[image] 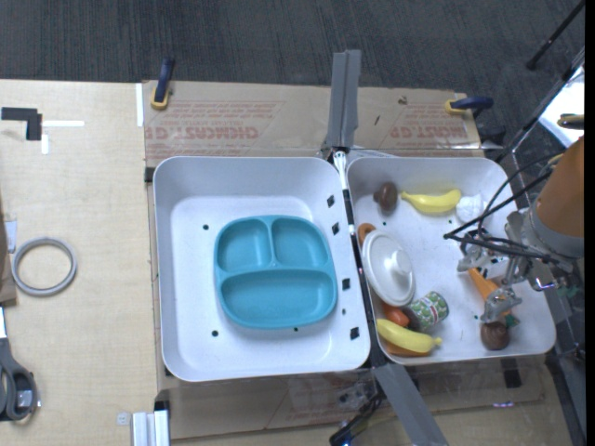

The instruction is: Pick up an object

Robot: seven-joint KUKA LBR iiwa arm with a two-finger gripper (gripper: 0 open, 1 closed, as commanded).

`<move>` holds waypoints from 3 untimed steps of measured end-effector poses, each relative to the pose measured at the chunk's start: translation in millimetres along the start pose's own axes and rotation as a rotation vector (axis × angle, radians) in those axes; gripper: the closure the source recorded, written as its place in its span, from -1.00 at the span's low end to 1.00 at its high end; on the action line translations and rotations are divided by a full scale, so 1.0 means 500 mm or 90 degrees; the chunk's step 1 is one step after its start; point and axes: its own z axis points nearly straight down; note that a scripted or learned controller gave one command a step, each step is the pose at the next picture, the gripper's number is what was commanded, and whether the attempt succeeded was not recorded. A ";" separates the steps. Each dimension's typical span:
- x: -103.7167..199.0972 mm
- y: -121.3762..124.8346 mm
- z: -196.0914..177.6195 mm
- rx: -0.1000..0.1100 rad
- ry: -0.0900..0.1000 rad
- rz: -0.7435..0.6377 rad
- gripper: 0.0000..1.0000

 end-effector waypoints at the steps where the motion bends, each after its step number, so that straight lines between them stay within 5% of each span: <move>1: -0.005 0.002 -0.020 0.001 -0.003 -0.003 1.00; 2: -0.005 0.002 -0.019 0.001 -0.003 -0.002 -1.00; 3: -0.009 0.004 -0.039 0.002 -0.006 -0.004 1.00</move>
